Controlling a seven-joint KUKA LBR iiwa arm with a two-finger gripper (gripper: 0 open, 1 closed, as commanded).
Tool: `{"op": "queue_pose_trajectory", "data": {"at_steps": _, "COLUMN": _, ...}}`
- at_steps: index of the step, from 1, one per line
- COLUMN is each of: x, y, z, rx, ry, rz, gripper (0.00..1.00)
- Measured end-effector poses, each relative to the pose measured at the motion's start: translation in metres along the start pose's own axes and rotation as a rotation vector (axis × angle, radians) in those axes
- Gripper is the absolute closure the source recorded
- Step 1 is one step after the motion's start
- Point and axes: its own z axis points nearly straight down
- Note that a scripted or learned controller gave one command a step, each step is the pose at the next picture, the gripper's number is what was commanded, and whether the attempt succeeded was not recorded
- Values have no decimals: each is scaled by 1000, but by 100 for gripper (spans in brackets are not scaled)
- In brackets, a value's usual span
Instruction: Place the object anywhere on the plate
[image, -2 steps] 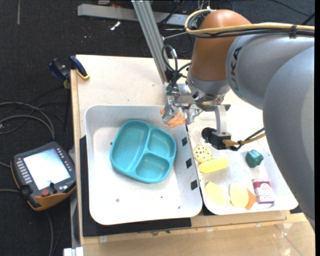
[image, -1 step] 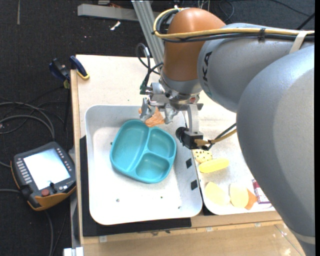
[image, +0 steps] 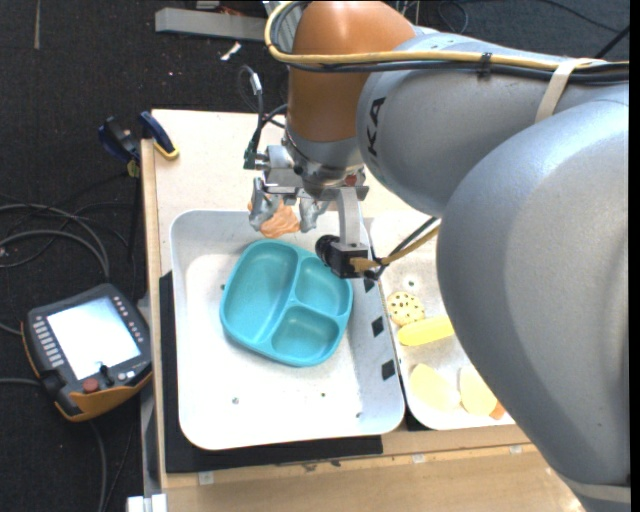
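**Operator:** Nearest the lens is the grey, rounded arm casing (image: 540, 260), filling the 3 o'clock side of the view. Report end-effector status.

**Technician:** The two-finger metal gripper (image: 283, 212) hangs below the orange wrist band (image: 335, 50), at 12 o'clock of the turquoise three-compartment plastic plate (image: 287, 303). A small pale-orange, ridged object (image: 283, 221) sits between the fingers, so the gripper reads as clenched on it. The object is just past the plate's far rim, apparently not yet over a compartment.

**Operator:** Handling characteristics of the object?

**Technician:** Judged as light and probably soft or rubbery, like a toy food piece. The ridged surface should resist slipping. It is unlikely to be fragile. The present hold across its narrow width looks suitable; a short drop onto the plate should not harm it.

**Operator:** Plate position?

**Technician:** Inside the shallow white left bin (image: 200, 400), tilted so its long axis runs from 10 to 4 o'clock. The yellow and cream items (image: 425, 332) lie in the neighbouring bin at 3 o'clock.

**Operator:** Limits of observation?

**Technician:** The fingers cover much of the object, so its full shape is unclear. Whether it rests on the bin floor or is lifted cannot be determined. The arm casing conceals most of the right bin.
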Motion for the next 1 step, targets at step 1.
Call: {"op": "queue_pose_trajectory", "data": {"at_steps": 1, "x": -3, "y": 0, "z": 1, "rx": 2, "ry": -3, "rz": 4, "gripper": 0}}
